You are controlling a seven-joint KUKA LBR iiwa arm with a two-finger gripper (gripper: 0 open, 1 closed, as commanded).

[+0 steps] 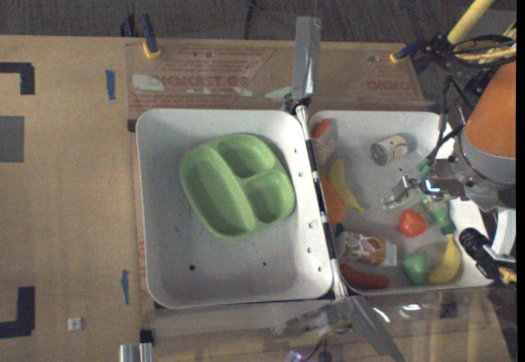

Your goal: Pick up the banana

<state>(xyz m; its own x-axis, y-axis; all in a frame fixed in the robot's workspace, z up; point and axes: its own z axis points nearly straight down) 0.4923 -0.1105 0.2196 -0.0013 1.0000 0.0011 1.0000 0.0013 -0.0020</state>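
two white bins sit side by side on the cardboard-covered tabletop. the left bin has a green divided plate lying in it, three compartments, nothing on it as far as i can see. the right bin is the cluttered one. the banana lies near that bin's left wall, running roughly top to bottom, right beside an orange thing pressed against the divider. up near the top there's a small tin can on its side, and a reddish item in the top left corner. along the bottom: a small packet, a red pepper-looking thing, a green piece and a second yellow fruit at the right end. a red-orange piece sits just under the gripper.

the arm comes in from the right, and the gripper hangs over the middle of the right bin, well to the right of the banana and not touching it. the metal jaws look empty, but i can't tell how far apart they are from this angle
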